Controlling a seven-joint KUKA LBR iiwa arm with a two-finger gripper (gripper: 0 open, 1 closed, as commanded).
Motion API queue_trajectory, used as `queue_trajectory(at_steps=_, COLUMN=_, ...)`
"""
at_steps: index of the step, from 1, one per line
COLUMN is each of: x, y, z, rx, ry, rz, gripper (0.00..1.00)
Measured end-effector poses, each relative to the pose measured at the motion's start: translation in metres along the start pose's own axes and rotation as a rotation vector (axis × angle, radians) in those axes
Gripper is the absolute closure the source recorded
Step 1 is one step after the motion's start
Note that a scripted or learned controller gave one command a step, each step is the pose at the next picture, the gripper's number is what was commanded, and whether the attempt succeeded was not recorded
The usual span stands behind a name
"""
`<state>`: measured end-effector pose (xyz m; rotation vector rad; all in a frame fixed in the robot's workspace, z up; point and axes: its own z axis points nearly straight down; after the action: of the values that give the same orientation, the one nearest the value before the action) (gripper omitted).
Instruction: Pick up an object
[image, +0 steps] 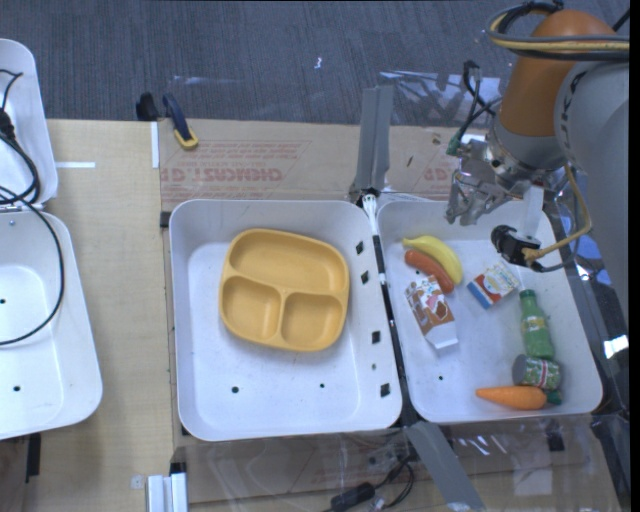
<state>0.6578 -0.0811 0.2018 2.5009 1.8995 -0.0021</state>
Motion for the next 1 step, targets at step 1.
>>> queue_trajectory(at_steps=1, x=0.0, y=-0.0002, z=0.0005, rx=0.001, ry=0.0, rz=0.0, gripper=0.0)
